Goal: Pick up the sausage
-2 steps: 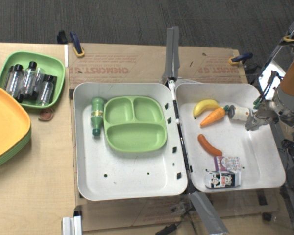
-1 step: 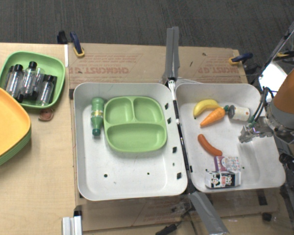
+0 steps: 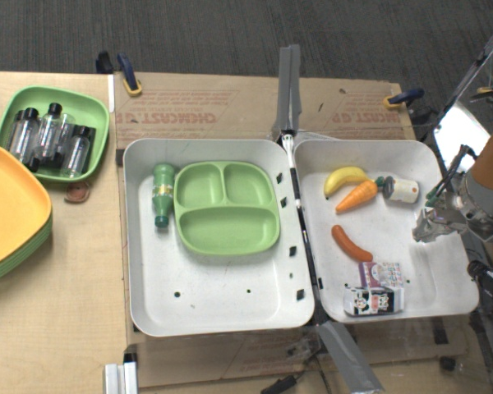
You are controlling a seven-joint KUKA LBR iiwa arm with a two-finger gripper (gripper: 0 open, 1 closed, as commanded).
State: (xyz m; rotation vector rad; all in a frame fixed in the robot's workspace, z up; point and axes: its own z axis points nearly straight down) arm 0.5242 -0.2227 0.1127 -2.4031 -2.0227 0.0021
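Sausage (image 3: 351, 243) lies free in the right bin.
Probably light, smooth, slippery; grip across its middle. State of the jaws: cannot tell.

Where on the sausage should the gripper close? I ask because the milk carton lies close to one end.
Grip the sausage around its middle, coming straight down from above, fingers across its narrow width. It lies flat and slanted on the right bin floor, upper end left, lower end near the carton. The middle probably has bare floor on both sides. The gripper sits to its right.
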